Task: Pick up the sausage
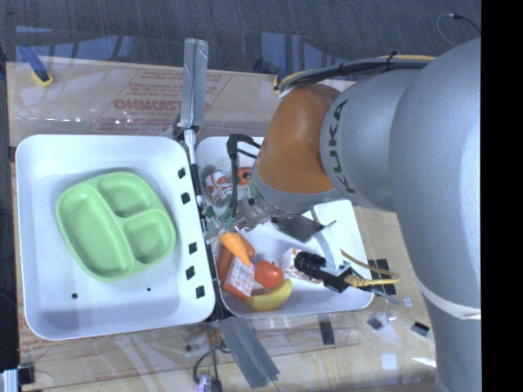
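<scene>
Camera view: toy food piled in the right bin [353,302].
Sausage [223,269]: probably the dark orange-red piece just left of the tomato [269,273], half hidden under a small box [239,282].
Long axis: seems to run front to back; ends hard to tell.
End effector [238,220]: up and left of the tomato; wide or narrow, cannot tell.
Risk: grabbing the box or carrot [237,247] lying on top instead.

A dark grey carpeted floor [163,11] is stretching across the top. Below it, a pale wooden tabletop [106,104] under a clear plastic sheet is showing faint red printing, with grey tape strips [194,84] and black tape marks [327,331] sticking to it.
</scene>
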`<state>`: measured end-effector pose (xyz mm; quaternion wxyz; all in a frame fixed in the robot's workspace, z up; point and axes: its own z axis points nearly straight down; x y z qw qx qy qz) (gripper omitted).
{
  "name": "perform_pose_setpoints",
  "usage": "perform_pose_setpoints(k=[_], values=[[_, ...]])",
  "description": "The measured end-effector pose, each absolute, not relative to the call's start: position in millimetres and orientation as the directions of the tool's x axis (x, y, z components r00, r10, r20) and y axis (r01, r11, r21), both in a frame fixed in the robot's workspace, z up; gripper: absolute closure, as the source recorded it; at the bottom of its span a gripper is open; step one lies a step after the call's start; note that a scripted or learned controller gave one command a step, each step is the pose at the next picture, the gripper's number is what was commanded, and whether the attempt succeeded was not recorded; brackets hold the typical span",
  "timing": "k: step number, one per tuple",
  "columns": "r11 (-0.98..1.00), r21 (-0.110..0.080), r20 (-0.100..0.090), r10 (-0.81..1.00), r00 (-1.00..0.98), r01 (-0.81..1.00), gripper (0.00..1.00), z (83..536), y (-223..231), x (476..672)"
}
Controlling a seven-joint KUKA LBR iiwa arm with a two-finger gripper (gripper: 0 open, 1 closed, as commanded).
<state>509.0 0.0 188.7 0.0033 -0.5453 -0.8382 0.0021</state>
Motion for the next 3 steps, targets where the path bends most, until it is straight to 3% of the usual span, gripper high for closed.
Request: perform_pose_setpoints(k=[1, 2, 3], values=[[0.405, -0.007, 0.003, 0.914, -0.405, 0.914, 0.0, 189, 0, 508.9], [0.392, -0.009, 0.003, 0.92, -0.392, 0.92, 0.0, 188, 35, 475.5], [0.441, -0.01, 0.005, 0.898, -0.441, 0.898, 0.0, 188, -3, 476.0]])
